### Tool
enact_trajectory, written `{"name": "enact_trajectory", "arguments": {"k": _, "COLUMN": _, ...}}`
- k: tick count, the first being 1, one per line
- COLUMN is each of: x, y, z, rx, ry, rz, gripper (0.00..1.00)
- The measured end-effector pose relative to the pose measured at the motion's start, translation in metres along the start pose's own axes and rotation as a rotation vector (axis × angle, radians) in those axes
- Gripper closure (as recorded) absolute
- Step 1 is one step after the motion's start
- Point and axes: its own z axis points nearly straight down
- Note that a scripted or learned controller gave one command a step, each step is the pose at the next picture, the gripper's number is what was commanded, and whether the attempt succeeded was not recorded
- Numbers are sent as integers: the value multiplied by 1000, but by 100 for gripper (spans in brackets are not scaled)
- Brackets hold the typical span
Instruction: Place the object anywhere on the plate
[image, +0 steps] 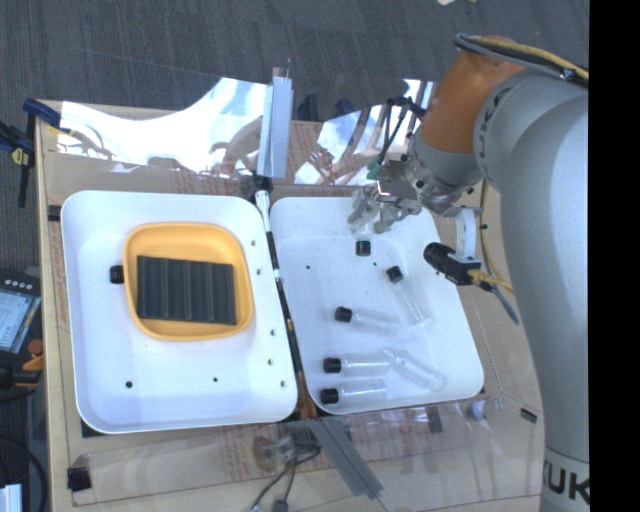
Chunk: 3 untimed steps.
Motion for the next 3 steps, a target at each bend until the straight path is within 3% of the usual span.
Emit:
{"name": "enact_trajectory", "arguments": {"k": 1, "x": 7, "y": -52, "z": 35, "rx": 3, "ry": 0, "rz": -345, "gripper": 100}}
{"name": "enact_trajectory", "arguments": {"k": 2, "x": 52, "y": -76, "z": -17, "rx": -2, "ry": -2, "rz": -474, "gripper": 100}}
{"name": "enact_trajectory", "arguments": {"k": 3, "x": 63, "y": -56, "z": 11, "rx": 1, "ry": -1, "rz": -604, "gripper": 100}}
